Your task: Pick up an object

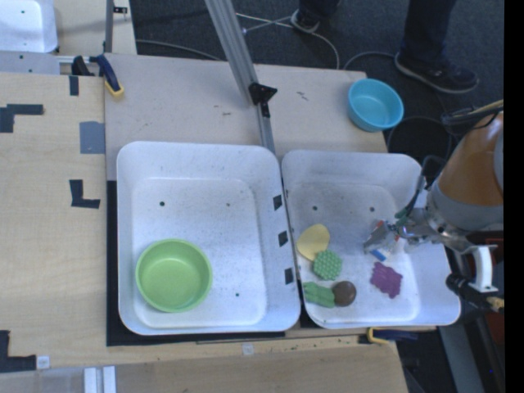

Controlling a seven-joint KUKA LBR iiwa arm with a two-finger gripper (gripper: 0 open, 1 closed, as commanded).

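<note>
Purple toy (386,278) lies in the right bin (344,166), just below the gripper (380,240). Whether the pincer is apart or together, I cannot tell.

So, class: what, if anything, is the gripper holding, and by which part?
Nothing visibly held. The gripper hovers in the right bin, above the purple toy; the jaws' state cannot be told.

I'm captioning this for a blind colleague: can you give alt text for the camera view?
The gripper hangs low in the right bin, near a purple piece, a yellow piece and green pieces. A green bowl sits in the left bin.
</note>
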